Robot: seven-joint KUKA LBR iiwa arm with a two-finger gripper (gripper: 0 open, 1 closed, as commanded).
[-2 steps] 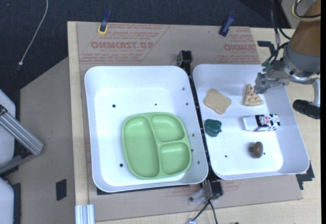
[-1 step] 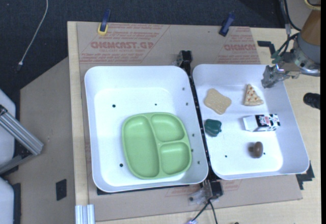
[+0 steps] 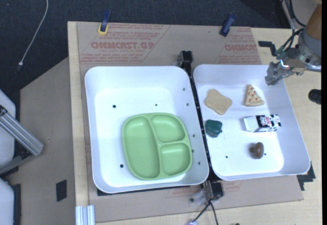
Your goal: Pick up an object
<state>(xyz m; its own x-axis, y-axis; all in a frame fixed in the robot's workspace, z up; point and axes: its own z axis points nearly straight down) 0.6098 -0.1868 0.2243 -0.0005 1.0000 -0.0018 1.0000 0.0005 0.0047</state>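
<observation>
While the gripper (image 3: 274,73) hangs over the upper right corner of the right bin (image 3: 294,132), nothing sits between its fingers, so the pick is not yet made; whether they are parted or closed I cannot tell at this size. What is left, as I judge it, is nearly everything: choosing a target, coming down on it, closing and lifting.

All five loose things lie in that right bin. Nearest the gripper is the pizza slice (image 3: 253,95), a small triangle whose tip points toward the far rim and whose long axis runs roughly up and down the view, tilted slightly. Left of it lies the toast slice (image 3: 218,102), its longer side slanting from upper left to lower right. Below the pizza is the black-and-white carton (image 3: 261,122), lying on its side with its long axis almost across the view. The dark green piece (image 3: 213,127) sits close to the bin's left wall, and the brown lump (image 3: 256,150) (roundish, no clear axis) lies nearest the front.

The left bin (image 3: 102,96) holds a green divided plate (image 3: 156,144).
</observation>
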